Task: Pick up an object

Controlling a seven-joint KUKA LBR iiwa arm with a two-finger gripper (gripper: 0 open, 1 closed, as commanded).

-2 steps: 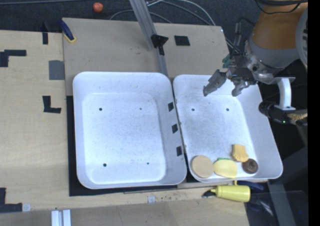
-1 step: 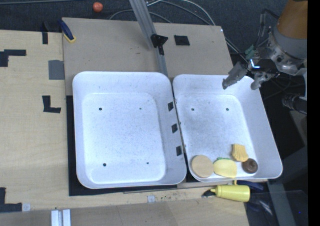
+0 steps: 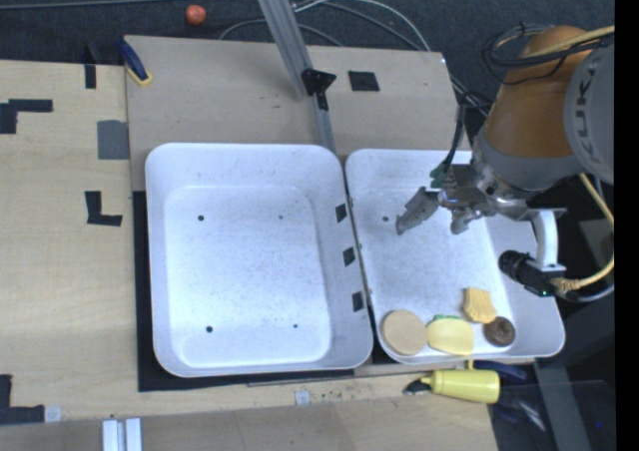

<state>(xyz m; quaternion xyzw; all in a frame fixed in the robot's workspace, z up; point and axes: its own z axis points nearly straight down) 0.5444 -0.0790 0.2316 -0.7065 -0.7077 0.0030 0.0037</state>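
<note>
Going from the left, I see the left bin (image 3: 245,254), which lies well apart from the fingers and to their left, with nothing in it for me to take. Next to it is the right bin (image 3: 399,190), and over its upper middle part hang the fingers (image 3: 436,212) of the gripper, spread wide, with only white bin floor between them, so I judge that they hold nothing. The things I could pick are all gathered along the near edge of this bin, below the fingers and a little to their right: a round tan disc (image 3: 404,331), just beside it a pale yellow piece (image 3: 451,336), then a small orange-yellow piece (image 3: 479,304) slightly above, and a small dark brown object (image 3: 500,330) at the corner. These four lie close together, some touching, almost in a row that runs left to right along the bin wall. In my judgement the disc is the easiest target, because it stands at the free end of the row; the fingers must travel toward the near edge and then descend. A yellow tool (image 3: 464,384) lies on the surface outside the bin, further below.
</note>
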